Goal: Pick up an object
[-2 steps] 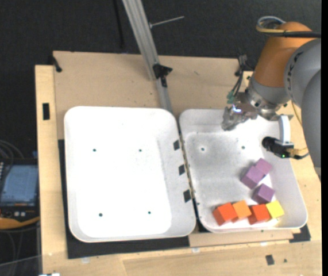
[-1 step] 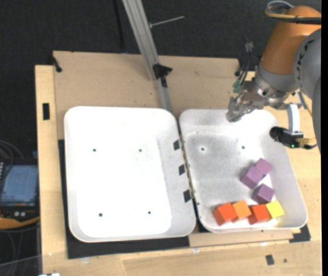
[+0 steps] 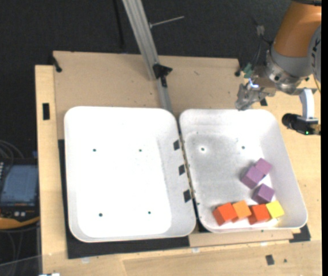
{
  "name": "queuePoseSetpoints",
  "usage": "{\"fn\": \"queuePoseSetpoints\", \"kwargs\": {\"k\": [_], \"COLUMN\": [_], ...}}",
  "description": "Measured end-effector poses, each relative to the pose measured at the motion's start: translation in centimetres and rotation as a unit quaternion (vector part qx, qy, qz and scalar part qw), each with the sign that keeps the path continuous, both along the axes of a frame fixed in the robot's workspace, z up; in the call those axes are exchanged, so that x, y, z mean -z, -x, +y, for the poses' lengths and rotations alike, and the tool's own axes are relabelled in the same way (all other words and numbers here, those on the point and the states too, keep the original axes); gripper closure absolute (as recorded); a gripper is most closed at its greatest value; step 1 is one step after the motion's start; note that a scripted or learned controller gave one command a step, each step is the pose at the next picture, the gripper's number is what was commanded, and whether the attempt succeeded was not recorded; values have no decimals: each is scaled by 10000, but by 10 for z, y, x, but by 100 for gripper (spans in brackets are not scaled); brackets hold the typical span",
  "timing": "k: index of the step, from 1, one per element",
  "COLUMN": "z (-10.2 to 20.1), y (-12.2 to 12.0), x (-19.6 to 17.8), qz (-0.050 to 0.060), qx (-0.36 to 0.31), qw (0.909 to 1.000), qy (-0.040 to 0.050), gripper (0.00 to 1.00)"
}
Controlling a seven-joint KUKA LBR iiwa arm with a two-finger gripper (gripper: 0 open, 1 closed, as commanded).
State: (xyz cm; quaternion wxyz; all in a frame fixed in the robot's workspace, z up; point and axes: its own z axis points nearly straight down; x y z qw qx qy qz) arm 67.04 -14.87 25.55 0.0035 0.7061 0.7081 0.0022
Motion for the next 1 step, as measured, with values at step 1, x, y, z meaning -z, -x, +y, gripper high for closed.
{"fn": "queuePoseSetpoints", "kwargs": {"k": [1], "z": [49], "y": [-7], "x": [-7], "qz": [25], "qx": [-18], "qw": [10000], "qy": [-10], "gripper": [100]}}
